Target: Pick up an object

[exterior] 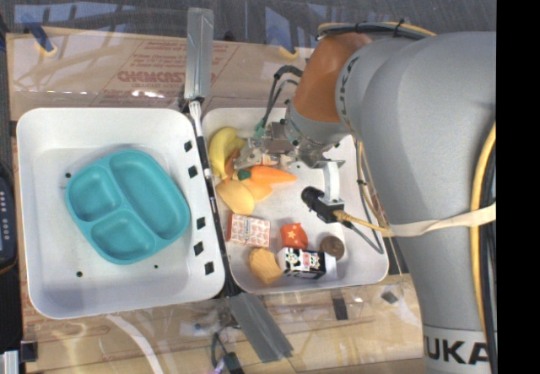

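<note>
The right bin holds several small items. A yellow banana lies at its upper left, and an orange carrot points right beside it. Just below them sits a yellow pear-like fruit. My gripper hangs low over the spot where banana and carrot meet, reaching in from the right under the orange-banded wrist. Nothing shows as held.
Lower in the right bin lie a pink-and-white carton, a red piece, a brown round piece, a black-and-white box and a tan lump. The left bin holds a teal divided plate.
</note>
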You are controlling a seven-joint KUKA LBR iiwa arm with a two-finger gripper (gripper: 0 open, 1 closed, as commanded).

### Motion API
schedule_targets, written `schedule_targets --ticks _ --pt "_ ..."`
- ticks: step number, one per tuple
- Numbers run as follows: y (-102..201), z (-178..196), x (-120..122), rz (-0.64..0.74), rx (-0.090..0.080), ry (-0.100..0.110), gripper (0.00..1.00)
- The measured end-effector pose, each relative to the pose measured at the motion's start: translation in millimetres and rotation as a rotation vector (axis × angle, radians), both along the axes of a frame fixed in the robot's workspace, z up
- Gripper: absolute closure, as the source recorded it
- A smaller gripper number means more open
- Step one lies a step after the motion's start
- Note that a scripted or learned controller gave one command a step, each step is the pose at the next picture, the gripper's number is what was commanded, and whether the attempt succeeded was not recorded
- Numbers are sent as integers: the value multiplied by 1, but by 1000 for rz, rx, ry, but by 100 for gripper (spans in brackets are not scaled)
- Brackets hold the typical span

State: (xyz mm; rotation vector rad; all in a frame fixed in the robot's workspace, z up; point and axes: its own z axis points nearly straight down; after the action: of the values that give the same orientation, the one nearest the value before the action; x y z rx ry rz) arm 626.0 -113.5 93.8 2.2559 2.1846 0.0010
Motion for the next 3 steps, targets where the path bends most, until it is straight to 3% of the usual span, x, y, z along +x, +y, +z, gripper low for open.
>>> schedule_targets --ticks 1,2,3 --pt "46 101 -15 338 -1 -3 0" --pt "37 98 31 230 0 3 0" --pt "29 97 18 253 1 7 0"
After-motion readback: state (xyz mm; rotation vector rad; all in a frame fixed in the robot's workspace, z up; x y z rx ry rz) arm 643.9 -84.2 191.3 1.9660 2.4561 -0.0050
